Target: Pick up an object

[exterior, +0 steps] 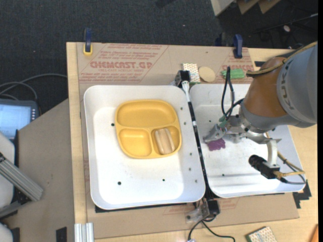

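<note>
A small purple object (216, 144) lies on the floor of the right bin (237, 180), near its left side. My gripper (218, 133) hangs low just above it, at the end of the grey arm with the orange band (262, 92) coming from the right. The purple object sits right below the fingertips, and I cannot tell whether they touch it. In the left bin (101, 160) sits a yellow divided plate (147, 127) with a tan, bread-like piece (162, 140) in its lower right compartment.
A round tan object (206, 74) and a green item (233, 74) lie on the cardboard behind the bins. Blue clamps (237, 45) hold the board's far edge. A ridge (194, 135) separates the two bins.
</note>
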Controlling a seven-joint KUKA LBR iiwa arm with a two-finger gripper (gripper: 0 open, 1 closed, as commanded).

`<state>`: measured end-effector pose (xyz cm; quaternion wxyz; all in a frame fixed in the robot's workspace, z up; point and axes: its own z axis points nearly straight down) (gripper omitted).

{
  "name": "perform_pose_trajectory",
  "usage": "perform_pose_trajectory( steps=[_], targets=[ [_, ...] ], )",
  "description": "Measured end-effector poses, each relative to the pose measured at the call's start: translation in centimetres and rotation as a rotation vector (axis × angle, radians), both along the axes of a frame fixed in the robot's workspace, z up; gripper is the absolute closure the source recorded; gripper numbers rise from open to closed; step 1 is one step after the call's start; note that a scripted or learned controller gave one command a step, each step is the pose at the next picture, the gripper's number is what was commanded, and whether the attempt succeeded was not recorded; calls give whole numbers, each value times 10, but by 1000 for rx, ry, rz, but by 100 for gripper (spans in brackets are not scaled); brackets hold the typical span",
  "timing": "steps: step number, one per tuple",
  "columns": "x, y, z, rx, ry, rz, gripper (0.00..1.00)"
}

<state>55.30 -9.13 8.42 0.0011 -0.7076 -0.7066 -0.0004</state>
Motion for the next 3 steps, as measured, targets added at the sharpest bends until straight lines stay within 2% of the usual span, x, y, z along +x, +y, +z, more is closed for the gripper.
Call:
perform_pose_trajectory(
  steps=[1,2,3],
  targets=[
    [2,-1,14,-2,-8,0,100],
    [6,-38,139,-8,-16,-1,100],
    [-49,-69,181,-5,-5,-4,100]
  ],
)
